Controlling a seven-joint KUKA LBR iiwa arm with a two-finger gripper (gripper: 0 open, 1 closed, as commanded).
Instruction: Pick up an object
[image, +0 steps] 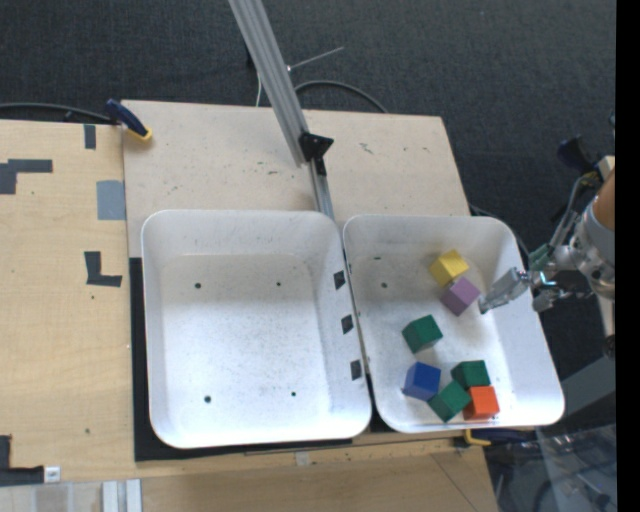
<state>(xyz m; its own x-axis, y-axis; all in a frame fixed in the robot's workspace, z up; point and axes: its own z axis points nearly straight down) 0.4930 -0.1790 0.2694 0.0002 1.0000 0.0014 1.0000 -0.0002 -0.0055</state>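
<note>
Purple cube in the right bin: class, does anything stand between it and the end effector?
Nothing visible does. The small purple cube lies just left of the end effector, with bare white bin floor between. The yellow cube sits behind it, off that line.

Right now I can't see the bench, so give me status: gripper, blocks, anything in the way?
Gripper low over right bin's right side, holding nothing visible. Purple block just left of it, yellow block touching that. Other blocks clustered nearer the front.
</note>
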